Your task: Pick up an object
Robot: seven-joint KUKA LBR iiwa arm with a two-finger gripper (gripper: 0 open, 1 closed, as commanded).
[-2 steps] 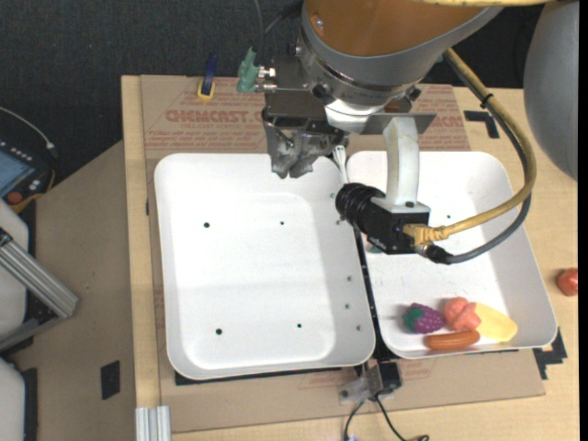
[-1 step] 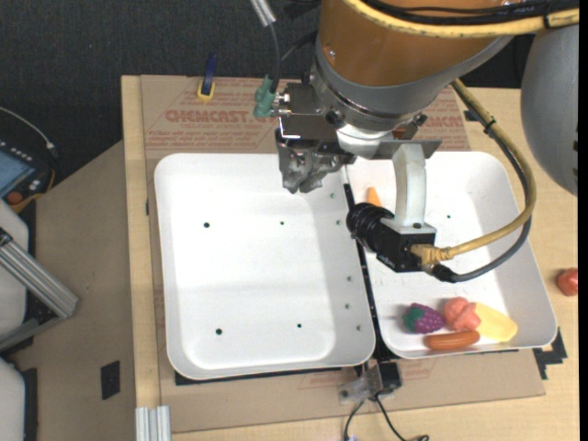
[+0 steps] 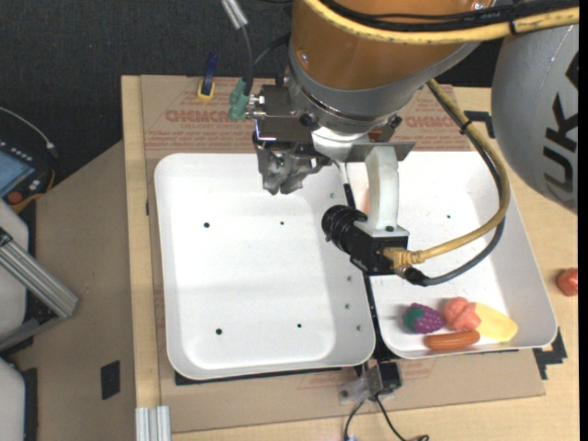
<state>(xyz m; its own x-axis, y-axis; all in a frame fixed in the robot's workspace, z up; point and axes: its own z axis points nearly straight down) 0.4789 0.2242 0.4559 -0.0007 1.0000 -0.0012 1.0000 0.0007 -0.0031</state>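
Observation:
My gripper [image 3: 283,177] hangs under the large orange-banded wrist, over the far right part of the left bin [image 3: 184,274]. I see nothing held below it. The small toy foods lie in the near corner of the right bin [image 3: 478,200]: a purple grape bunch [image 3: 423,318], a pink-orange piece [image 3: 461,312], a yellow piece [image 3: 497,325] and a red sausage [image 3: 451,341]. They sit close together, well to the near right of the gripper.
A black fitting with a yellow cable [image 3: 363,239] hangs from the arm over the divide between the bins. An orange object [image 3: 570,282] lies outside the right bin on the bench. The arm's body covers the far edge of both bins.

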